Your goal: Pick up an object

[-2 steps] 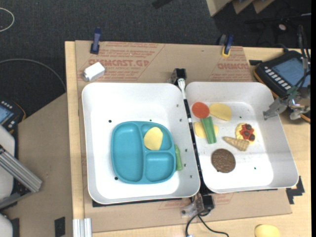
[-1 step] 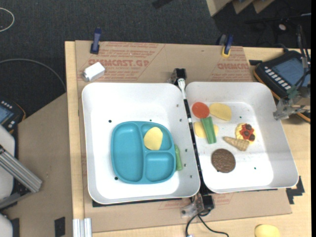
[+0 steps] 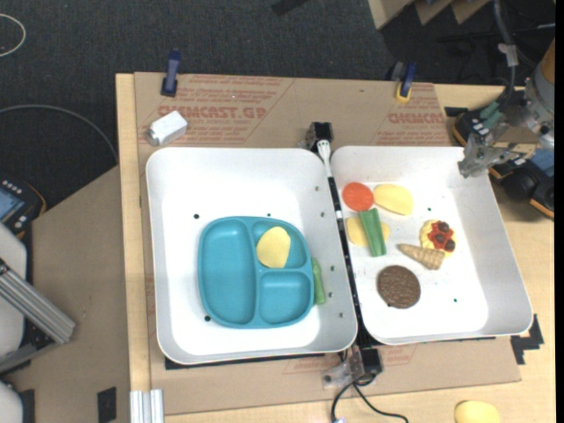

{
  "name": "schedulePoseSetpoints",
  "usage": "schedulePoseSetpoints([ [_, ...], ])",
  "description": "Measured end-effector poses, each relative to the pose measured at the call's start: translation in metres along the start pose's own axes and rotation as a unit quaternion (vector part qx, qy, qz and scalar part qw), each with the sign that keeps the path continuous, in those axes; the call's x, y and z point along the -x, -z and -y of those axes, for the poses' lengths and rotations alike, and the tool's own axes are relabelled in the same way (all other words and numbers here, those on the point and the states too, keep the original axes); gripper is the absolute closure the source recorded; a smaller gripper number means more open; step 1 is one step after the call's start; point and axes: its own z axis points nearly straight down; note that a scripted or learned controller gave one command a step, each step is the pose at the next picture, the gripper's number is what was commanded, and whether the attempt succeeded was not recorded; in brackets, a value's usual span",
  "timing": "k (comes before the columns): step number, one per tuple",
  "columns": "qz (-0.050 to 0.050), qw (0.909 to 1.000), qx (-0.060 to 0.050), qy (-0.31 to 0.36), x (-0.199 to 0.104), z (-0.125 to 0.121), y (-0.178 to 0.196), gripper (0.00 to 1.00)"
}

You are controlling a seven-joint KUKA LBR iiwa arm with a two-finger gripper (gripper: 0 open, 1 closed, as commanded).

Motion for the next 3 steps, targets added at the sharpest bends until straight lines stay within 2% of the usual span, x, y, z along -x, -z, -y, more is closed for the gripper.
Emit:
schedulePoseSetpoints([
  [1,0.002,1.0,0.005,-0.003,-0.035,-0.002,0.233,1.0],
  [2,-0.002,0.9999,-0.014,-0.007,-0.013,0.03,0.068,1.0],
  [3,-0.002,0.9999,-0.011,-0.006,-0.029,0.083,-0.001,1.0],
])
